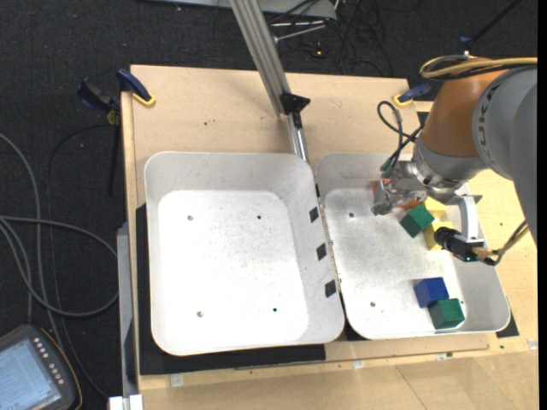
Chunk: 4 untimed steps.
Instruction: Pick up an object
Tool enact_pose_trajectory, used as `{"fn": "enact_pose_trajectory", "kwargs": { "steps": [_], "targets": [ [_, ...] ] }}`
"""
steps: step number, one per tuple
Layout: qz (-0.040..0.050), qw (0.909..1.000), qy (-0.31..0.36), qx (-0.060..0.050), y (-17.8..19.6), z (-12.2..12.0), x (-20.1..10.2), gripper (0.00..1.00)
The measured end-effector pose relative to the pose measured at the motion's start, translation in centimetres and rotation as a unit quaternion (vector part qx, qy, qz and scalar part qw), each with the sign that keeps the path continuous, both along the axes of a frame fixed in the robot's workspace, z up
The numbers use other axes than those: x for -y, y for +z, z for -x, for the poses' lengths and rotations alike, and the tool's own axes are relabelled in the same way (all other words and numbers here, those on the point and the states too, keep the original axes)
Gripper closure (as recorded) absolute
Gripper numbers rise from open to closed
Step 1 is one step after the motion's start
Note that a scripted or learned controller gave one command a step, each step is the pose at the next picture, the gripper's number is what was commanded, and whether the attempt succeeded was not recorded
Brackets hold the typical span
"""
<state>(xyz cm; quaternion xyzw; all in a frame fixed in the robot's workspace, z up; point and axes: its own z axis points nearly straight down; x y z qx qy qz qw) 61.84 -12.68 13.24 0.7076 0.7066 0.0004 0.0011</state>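
Observation:
In the right bin (376, 272), my gripper (389, 199) hangs low over the upper middle, beneath the grey arm with its orange band. A green block (418, 220) lies just right of the gripper, with a yellow piece (434, 209) and an orange bit (412, 202) beside it. Whether the gripper touches any of them is unclear. A second yellow piece (431, 236) sits below the green block. Near the bin's front right corner rest a blue block (430, 291) and a dark green block (447, 313), touching each other.
The left bin (226, 254) lies beside the right one, joined by black clips along the shared edge. A metal pole (261, 45) slants in from the top to the bins' back edge. Clamps and cables sit at the bench's back corners.

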Motion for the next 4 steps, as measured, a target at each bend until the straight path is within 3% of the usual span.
{"fn": "enact_pose_trajectory", "kwargs": {
  "steps": [1,2,4],
  "targets": [
    [0.0003,1.0,0.002,0.002,6.2,0.2,-0.5,1.0],
    [0.0,1.0,0.002,0.001,8.4,0.1,-0.5,1.0],
    [-0.0015,1.0,0.005,0.0,9.5,-1.2,-12.4,1.0]
  ]
}}
